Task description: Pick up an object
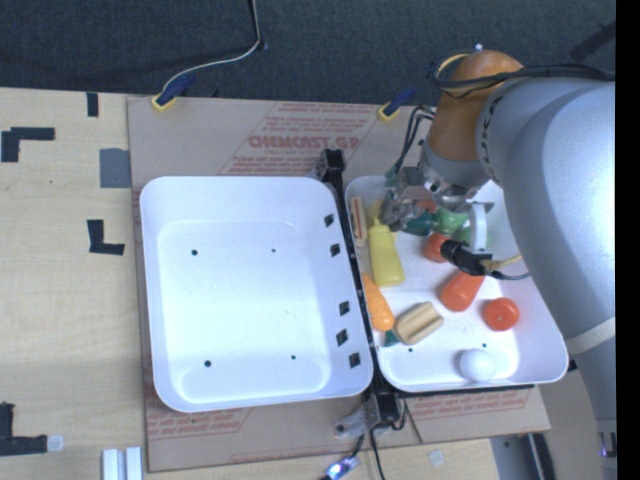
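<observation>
The gripper (405, 208) is seen low over the upper left part of the right bin (540, 363), just above the top end of a yellow block (385, 255); whether anything is pinched there, or how it is set, cannot be told, because the parts are small and dark against the clutter. No object is seen lifted clear of the bin. Beside the gripper, toward the right, a green piece (452, 221) and a small red-orange piece (435, 247) are crowded close under the wrist. The yellow block is laid upright along the bin's left wall, with a slim orange carrot-like piece (377, 305) just below it against the same wall. Further out, a tan bread-like block (418, 322), an orange-red cup shape (461, 291), a red ball (501, 314) and a white ball (479, 364) are spread across the lower half, with bare floor between them. The left bin (245, 288) lies just beside, its wall touching the right bin's.
</observation>
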Tool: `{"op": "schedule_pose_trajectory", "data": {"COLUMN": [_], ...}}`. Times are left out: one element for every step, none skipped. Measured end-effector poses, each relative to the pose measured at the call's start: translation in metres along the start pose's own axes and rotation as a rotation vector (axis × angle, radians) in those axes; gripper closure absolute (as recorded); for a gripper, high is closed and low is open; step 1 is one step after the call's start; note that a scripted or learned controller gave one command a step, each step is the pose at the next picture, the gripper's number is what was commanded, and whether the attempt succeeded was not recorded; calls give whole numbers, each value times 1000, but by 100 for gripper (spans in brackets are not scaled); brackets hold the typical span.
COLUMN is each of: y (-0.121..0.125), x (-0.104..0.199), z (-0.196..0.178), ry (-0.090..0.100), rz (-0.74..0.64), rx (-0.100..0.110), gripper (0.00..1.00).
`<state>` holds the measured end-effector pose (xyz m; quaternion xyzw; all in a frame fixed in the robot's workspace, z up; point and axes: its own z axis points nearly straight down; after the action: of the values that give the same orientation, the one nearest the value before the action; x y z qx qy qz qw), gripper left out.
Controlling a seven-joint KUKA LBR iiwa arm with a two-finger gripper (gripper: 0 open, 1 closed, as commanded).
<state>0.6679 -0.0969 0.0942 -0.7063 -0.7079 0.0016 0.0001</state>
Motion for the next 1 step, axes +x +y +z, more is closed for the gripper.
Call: {"op": "schedule_pose_trajectory", "data": {"y": [0], "x": [0], "z": [-9], "ry": [-1], "rz": [-1], "rx": [1], "gripper": [100]}}
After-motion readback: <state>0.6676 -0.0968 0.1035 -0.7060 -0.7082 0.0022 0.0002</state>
